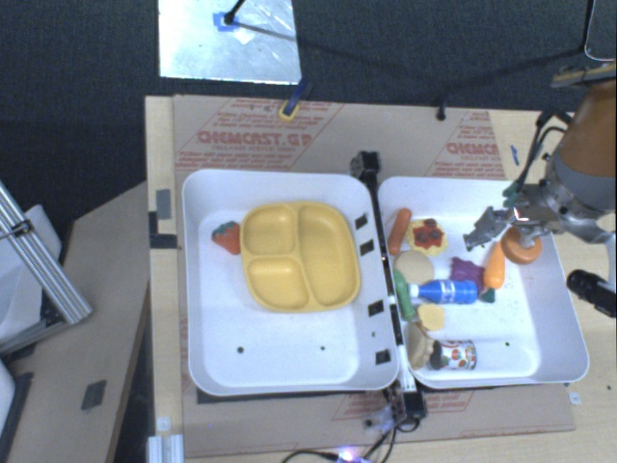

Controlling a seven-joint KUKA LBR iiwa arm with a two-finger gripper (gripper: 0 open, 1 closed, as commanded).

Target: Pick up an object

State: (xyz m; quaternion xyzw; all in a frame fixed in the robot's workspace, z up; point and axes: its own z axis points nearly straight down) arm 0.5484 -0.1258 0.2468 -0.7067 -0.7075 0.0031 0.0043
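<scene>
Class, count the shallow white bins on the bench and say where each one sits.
2. The left bin holds a yellow divided plate; the right bin holds a pile of toy food, with the gripper above it.

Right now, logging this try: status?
Tool above right bin, grip unclear. Carrot beside it, not held. Blue bottle, purple toy crowd close.
</scene>
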